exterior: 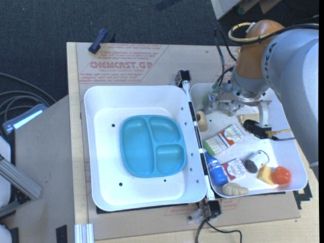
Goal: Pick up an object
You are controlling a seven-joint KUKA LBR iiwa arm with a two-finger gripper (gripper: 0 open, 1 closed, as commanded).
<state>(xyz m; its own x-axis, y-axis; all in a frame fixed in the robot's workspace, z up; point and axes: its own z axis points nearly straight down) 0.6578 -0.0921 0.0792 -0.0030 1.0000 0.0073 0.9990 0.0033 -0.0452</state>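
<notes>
Gripper (223,101) low over far end of right bin (298,173), jaws' state cannot be told, nothing visibly held; objects lie untouched, pick apparently not yet made.

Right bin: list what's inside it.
The right bin holds a blue bottle, two printed packets, an orange ball, a yellow piece and a beige piece. The arm covers its far end.
</notes>
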